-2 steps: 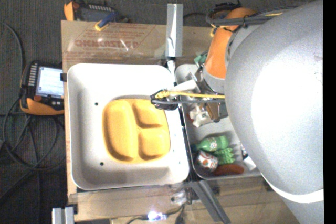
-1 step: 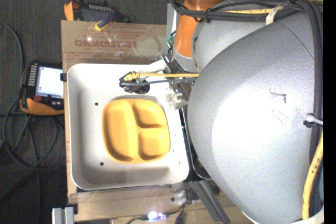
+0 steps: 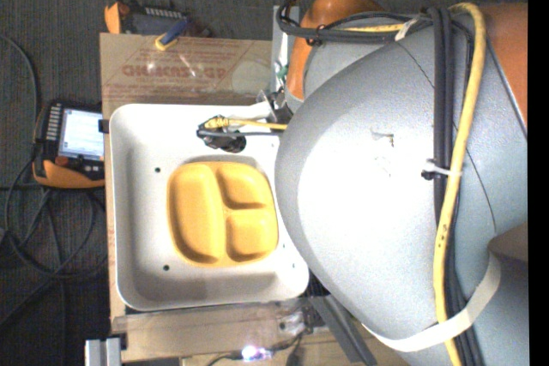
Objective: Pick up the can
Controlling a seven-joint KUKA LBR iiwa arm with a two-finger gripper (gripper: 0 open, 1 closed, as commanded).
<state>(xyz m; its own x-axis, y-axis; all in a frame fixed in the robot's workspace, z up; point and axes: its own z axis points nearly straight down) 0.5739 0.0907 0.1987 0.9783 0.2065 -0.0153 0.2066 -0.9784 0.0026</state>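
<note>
The arm's large grey body (image 3: pixel 386 176) covers the right half of the camera view. Its wrist reaches down over the far edge of the left white bin (image 3: pixel 137 184). The gripper (image 3: pixel 273 109) sits at that far rim, mostly hidden by the arm and its orange band (image 3: pixel 330 9). A yellow divided tray (image 3: pixel 225 212) lies in the middle of the bin, a short way nearer the camera than the gripper.
A brown cardboard sheet (image 3: pixel 184 73) lies beyond the bin's far edge. A handheld pendant with a lit screen (image 3: pixel 75 137) rests on the floor at the left, with cables around it. The bench's front edge (image 3: pixel 206 326) runs below the bin.
</note>
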